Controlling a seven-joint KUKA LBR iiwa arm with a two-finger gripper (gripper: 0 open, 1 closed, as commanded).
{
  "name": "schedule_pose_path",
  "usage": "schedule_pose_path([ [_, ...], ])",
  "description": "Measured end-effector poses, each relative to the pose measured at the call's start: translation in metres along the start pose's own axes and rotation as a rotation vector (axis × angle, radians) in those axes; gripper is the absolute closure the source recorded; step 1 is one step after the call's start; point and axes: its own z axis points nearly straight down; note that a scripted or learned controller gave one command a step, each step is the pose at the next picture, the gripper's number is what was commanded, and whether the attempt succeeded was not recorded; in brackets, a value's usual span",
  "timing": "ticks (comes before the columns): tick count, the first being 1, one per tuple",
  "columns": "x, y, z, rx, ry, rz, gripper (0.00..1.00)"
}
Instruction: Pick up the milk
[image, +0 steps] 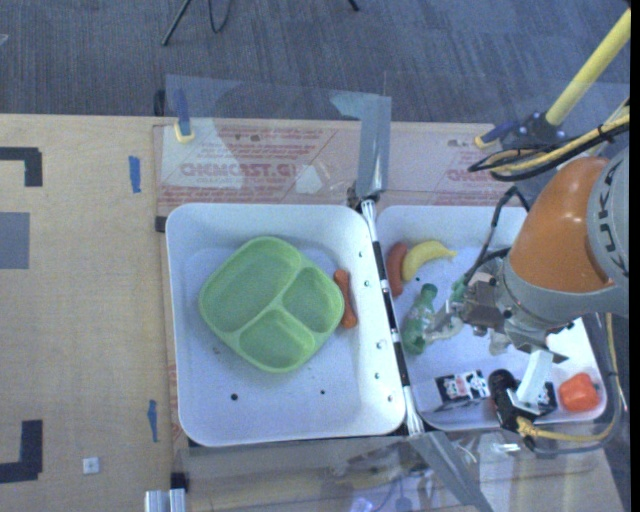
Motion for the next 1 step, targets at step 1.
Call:
schedule_pose_path([
  [1,-0.0574,0.0124,0.0152,0.002,0.000,0.020,0.00],
])
